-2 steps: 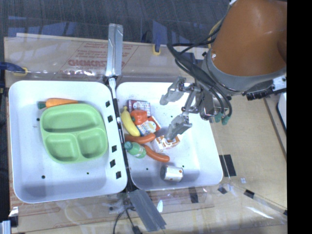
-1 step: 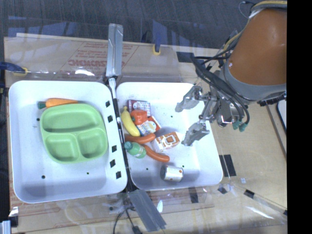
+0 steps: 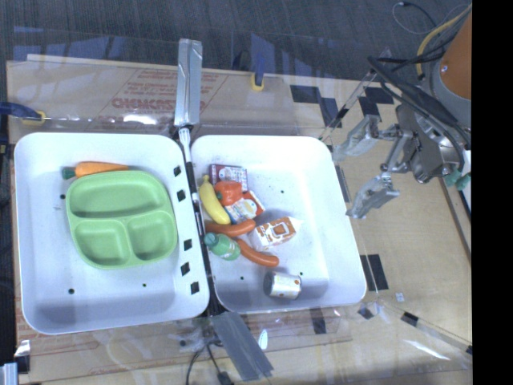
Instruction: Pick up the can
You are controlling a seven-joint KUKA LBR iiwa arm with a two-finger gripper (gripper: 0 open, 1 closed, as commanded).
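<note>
In the camera view, the gripper (image 3: 362, 169) is positioned outside the right bin (image 3: 321, 163), beyond its right wall, with its two fingers spread apart and nothing between them. The can (image 3: 283, 285) lies on its side near the front wall of the right bin, just below a sausage (image 3: 258, 256) and apart from the banana (image 3: 212, 203) and small carton (image 3: 276, 231). The left bin (image 3: 40, 295) contains a green divided tray (image 3: 122, 218) with a carrot (image 3: 99, 168) along its far edge.

Red print on cardboard (image 3: 144, 95): unreadable.
</note>
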